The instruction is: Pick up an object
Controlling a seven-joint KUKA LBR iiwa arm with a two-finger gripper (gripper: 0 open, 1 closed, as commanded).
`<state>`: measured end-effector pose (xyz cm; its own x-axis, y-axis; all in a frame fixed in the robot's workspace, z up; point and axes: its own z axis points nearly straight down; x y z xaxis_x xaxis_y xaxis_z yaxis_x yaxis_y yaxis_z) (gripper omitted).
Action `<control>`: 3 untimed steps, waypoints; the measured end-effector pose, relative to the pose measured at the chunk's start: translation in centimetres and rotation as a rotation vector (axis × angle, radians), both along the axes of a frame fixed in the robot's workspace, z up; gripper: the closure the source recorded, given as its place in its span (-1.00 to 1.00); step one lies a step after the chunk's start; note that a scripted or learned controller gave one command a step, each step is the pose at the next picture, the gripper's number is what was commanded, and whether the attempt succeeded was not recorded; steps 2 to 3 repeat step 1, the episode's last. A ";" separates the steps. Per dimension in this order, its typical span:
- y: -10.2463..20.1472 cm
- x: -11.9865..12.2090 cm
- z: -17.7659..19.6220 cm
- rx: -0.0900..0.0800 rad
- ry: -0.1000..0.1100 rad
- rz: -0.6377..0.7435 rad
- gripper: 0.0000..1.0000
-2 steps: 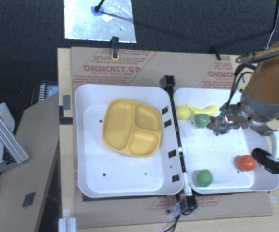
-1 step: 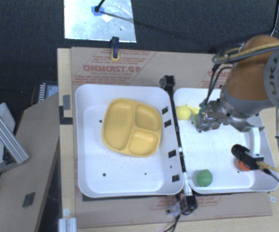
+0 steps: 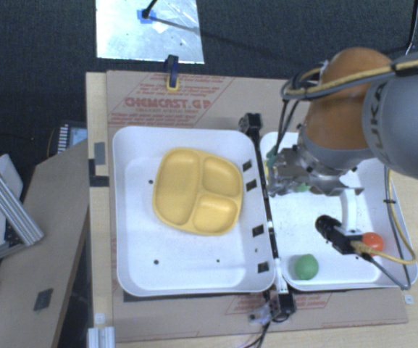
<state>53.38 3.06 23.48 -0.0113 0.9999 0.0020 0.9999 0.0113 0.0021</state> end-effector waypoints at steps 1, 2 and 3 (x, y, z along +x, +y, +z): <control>4.7 -0.4 -1.0 -0.001 0.002 -0.003 1.00; 4.7 -0.4 -1.0 -0.001 0.002 -0.003 1.00; 4.7 -0.4 -1.0 -0.001 0.002 -0.003 1.00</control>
